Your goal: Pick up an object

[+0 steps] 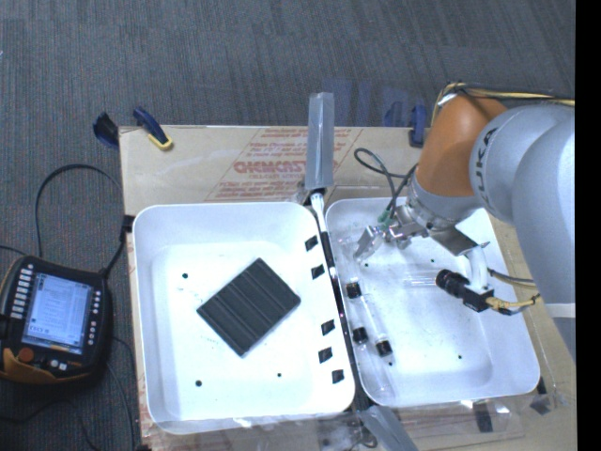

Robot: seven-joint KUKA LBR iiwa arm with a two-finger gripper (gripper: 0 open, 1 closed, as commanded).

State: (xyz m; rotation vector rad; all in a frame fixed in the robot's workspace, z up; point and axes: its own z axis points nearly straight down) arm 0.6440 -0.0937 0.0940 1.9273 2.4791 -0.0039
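1. Worktop of pale board carries two shallow white bins side by side, with blue clamps on its far edge, probably there to keep the board from shifting.

2. Arm, grey with an orange band, reaches in from the right and bends down over the far part of the right bin, a posture that suits a descent onto the bin floor.

3. Left bin holds the dark ribbed slab, lying flat and turned at an angle near the middle, well apart from the arm.

4. Pendant with a lit screen sits on the floor at the left, its cable looping away behind it.

5. Upright grey post stands at the far end of the divide between the bins, and small black clips line that divide, likely pinning the two rims together.

6. Gripper points left and down, close to the right bin's floor at its far left part. The fingers look parted, with nothing visible between them.

7. A faint clear object, hard to make out, seems to lie on the right bin's floor just right of the gripper; judging by the reach, it may be the target.
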